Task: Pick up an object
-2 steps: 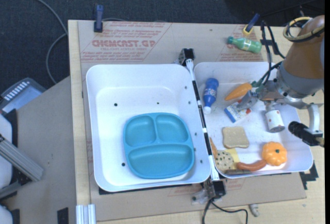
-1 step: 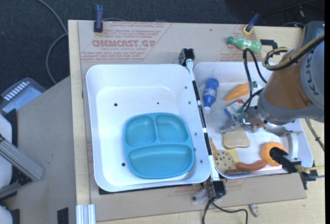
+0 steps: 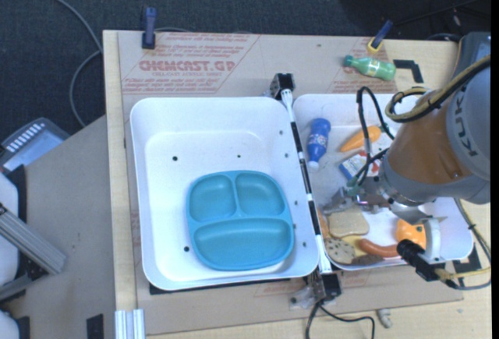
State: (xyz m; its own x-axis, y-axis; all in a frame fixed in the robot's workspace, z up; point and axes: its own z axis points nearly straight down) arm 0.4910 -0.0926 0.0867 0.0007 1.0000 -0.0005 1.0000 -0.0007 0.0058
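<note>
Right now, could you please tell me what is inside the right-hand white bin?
The right bin holds a blue-capped bottle, an orange piece, a slice of toast and a sausage. The arm covers the bin's middle, so whatever lies beneath it is hidden.

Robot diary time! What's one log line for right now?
arm: over right bin | gripper: low among toys, grasp unclear | blue bottle: lying in right bin | blue tray: in left bin
</note>
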